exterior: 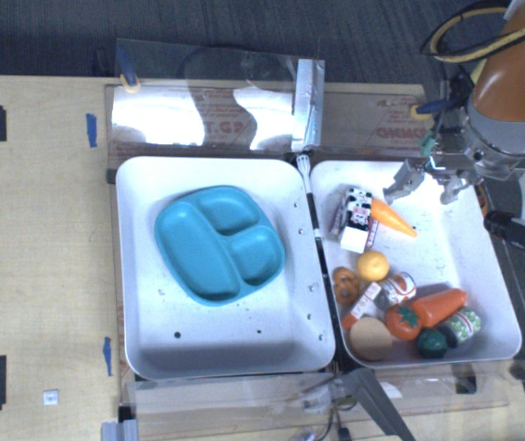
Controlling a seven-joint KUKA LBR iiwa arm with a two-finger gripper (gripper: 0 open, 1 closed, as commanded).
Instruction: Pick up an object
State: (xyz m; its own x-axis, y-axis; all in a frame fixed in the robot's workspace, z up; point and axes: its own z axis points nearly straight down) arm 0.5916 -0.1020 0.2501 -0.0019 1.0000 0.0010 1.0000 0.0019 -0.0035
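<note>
Pale wooden bench (32,274) spreads out under everything, carrying two shallow white bins side by side. Well off to the far side of the gripper sits the left bin (142,338), holding a big blue divided tray (221,242) and little else. Directly beneath the gripper is the right bin (487,274), where all the small stuff lies. The grey arm (510,99) with its orange band comes in over that bin's top corner, and the gripper (429,184) hangs above the bin floor with its two fingers spread apart and nothing between them.

Just beside the near finger lies an orange carrot-shaped toy (393,217), tilted, touching a black and white packet (357,211). Further from the gripper, toward the bin's lower edge, the rest is heaped together: a longer orange-red carrot (439,305), a tomato-like piece (402,322), a tan rounded lump (370,338), a yellow ball (372,265), and a dark green piece (432,342).

To my eye the pick has not yet happened: no object is lifted. What remains is choosing a piece, probably the nearby carrot toy, descending, closing and raising it.
</note>
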